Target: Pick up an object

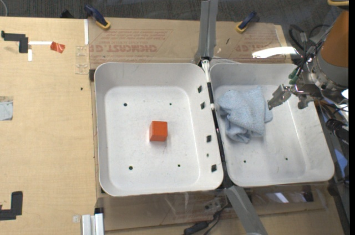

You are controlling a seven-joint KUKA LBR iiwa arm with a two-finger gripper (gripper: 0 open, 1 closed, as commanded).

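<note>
A small orange-red cube sits near the middle of the left bin. A crumpled light-blue cloth lies in the back-left part of the right bin. My gripper hangs over the right bin's back right area, just right of the cloth. It is open, and its left fingertip is close to the cloth's right edge. Nothing is between the fingers. The arm's orange band shows at the right edge.
A grey divider bar runs between the two bins at the back. Two clamps hold a cardboard sheet behind the bins. Cables hang beside the arm. A wooden bench top extends left.
</note>
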